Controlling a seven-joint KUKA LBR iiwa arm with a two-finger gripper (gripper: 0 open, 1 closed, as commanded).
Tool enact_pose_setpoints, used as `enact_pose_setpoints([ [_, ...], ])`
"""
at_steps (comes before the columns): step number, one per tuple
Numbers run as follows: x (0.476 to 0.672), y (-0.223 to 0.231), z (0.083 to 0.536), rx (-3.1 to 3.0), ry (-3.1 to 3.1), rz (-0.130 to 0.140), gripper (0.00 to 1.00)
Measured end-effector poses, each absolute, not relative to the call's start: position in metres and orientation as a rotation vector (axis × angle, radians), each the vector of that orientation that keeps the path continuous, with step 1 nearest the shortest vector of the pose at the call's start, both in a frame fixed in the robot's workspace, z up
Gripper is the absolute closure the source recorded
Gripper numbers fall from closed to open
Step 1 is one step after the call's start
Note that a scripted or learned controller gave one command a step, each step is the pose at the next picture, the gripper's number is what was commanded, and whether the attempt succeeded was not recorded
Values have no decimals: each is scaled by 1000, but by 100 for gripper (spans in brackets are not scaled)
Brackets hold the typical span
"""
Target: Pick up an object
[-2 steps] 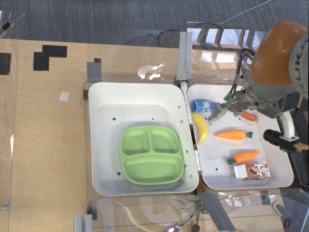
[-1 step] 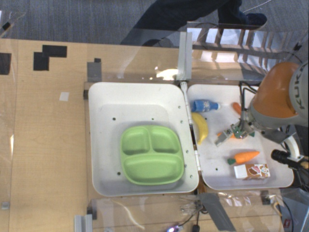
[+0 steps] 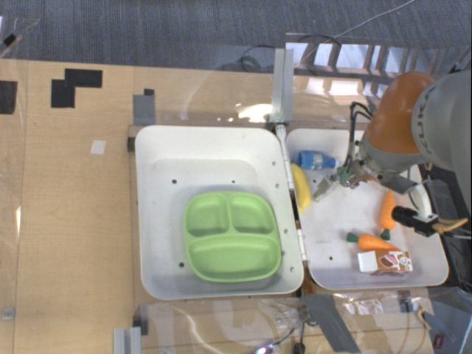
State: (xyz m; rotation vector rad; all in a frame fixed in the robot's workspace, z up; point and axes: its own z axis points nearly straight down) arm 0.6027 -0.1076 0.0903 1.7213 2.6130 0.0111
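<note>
My gripper hangs low over the right bin, near its left side. It sits just right of a yellow banana that lies along the bin's left wall. It is just below a small blue bottle lying on its side. I see nothing held in the gripper. An orange carrot lies toward the bin's right side. A second carrot lies below it, beside a small white and brown carton at the front right.
The left bin holds a green divided plate toward its front. A raised divider separates the two bins. The grey arm with its orange band covers the right bin's far right corner.
</note>
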Motion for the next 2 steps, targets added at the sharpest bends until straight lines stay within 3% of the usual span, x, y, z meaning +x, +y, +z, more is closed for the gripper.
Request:
enact_pose_setpoints([
  [1,668,-92,88,1695,2651,-9,0],
  [2,667,-95,98,1689,2652,-18,100],
])
